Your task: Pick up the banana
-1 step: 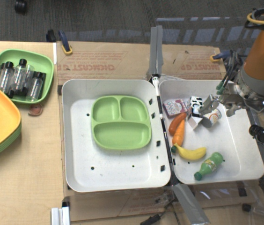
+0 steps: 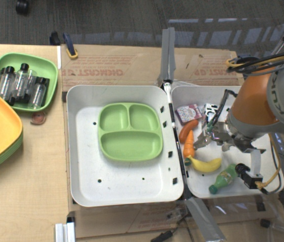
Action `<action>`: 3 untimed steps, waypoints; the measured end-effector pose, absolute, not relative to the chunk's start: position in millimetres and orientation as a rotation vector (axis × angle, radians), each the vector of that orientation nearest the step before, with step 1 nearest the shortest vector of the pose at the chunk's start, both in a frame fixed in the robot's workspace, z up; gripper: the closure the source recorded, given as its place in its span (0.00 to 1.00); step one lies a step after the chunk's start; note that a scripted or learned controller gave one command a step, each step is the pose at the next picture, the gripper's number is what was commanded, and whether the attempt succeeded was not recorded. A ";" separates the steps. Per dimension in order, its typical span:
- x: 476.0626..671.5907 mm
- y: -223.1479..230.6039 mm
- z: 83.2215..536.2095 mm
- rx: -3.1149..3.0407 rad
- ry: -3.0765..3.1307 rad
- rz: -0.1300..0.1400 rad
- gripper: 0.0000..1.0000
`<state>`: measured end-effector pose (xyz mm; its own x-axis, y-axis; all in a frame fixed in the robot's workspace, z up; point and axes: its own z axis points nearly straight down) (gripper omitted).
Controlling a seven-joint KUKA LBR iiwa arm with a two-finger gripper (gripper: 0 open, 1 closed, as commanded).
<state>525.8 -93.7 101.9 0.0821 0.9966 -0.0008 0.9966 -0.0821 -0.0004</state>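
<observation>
The curved yellow banana (image 2: 206, 164) is seen lying in the shallow white right-hand bin (image 2: 263, 189), below an orange carrot (image 2: 187, 136) and beside a green plastic bottle (image 2: 223, 179). The tool (image 2: 206, 135) is poised just above the banana; its state cannot be told.

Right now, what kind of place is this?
Likely a robotics lab test bench: a grey and orange arm reaches into one of two white bins holding toy food such as a banana, with office carpet behind.
</observation>
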 end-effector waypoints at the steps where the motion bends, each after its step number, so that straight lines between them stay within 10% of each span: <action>1: 477.3 -76.1 190.4 2.394 2.037 -0.004 0.00; 3: 477.6 -26.0 190.2 2.261 2.184 -0.005 0.00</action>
